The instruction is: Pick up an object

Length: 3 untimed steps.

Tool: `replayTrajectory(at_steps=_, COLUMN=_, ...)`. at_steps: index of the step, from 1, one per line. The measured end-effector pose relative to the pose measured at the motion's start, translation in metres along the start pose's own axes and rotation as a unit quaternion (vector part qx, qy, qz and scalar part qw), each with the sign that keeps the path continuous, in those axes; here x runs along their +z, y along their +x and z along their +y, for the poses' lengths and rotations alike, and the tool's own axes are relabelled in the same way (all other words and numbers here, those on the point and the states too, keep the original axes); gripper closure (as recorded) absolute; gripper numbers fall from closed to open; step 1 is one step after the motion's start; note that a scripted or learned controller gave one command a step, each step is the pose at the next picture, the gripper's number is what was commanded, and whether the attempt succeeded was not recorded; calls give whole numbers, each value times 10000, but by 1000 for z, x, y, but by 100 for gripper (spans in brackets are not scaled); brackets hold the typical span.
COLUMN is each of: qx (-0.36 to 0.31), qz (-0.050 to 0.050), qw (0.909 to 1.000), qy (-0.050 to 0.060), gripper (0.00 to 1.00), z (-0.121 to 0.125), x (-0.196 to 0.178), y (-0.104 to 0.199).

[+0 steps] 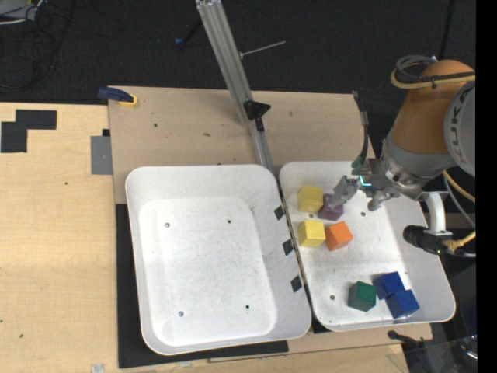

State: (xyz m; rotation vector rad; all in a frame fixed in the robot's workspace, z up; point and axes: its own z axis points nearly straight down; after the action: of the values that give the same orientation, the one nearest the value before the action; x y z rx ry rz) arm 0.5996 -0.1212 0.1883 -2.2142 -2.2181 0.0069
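My gripper (359,194) hangs over the upper part of the right bin (435,286) with its fingers spread open and nothing between them. Its left finger (342,186) stands just above a small purple block (332,210). Close by lie a yellow block (310,199), a second yellow block (312,233) and an orange block (338,236). A green block (361,295) and two blue blocks (388,284) (402,303) sit near the bin's front edge.
The left bin (202,255) lies beside the right one, with black clips (286,245) along the shared rim. A slanted metal rail (233,68) rises behind the bins. The arm's orange band (423,115) and cables (435,239) crowd the right side.
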Motion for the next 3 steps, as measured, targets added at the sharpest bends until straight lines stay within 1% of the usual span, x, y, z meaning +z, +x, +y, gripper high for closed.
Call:
replayTrajectory(at_steps=1, qx=11, qz=-5, qw=10000, qy=-26, gripper=0, z=1, x=-3, y=-1)
replayTrajectory(at_steps=2, qx=16, qz=-4, qw=10000, qy=-16, gripper=0, z=-7, x=58, y=-1)
replayTrajectory(at_steps=3, qx=21, qz=-10, qw=10000, qy=-47, gripper=0, z=-5, x=74, y=-1)
